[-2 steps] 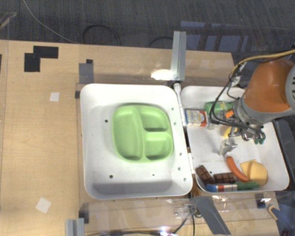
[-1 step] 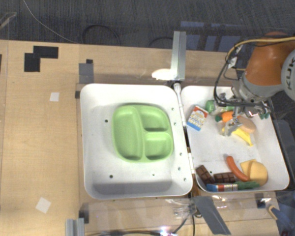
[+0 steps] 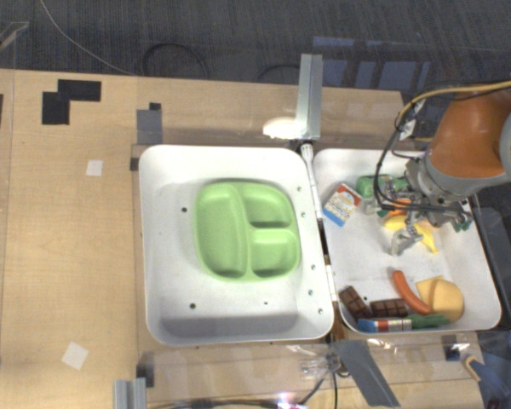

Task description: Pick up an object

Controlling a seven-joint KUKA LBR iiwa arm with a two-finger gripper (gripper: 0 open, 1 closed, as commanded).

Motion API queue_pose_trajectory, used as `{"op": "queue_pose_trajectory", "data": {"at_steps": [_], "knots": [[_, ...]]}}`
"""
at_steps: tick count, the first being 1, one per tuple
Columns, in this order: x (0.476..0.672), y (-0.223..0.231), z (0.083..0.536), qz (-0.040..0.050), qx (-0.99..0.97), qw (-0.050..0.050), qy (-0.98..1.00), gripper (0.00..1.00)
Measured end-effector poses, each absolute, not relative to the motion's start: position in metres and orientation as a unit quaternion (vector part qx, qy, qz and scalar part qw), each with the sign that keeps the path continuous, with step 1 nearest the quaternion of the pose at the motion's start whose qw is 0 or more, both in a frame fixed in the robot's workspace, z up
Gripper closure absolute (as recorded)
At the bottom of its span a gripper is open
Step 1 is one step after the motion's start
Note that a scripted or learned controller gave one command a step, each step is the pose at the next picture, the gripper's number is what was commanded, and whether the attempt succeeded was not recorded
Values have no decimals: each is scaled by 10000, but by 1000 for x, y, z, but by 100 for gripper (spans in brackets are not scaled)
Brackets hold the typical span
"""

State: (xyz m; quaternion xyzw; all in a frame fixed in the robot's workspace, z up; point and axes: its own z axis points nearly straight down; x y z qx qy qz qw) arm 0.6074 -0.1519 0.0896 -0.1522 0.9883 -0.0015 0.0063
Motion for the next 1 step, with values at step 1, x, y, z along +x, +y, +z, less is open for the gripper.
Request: {"op": "queue_pose_trajectory", "data": {"at_steps": [1], "knots": [[579, -185, 90, -17, -913, 74, 9958, 0]]}}
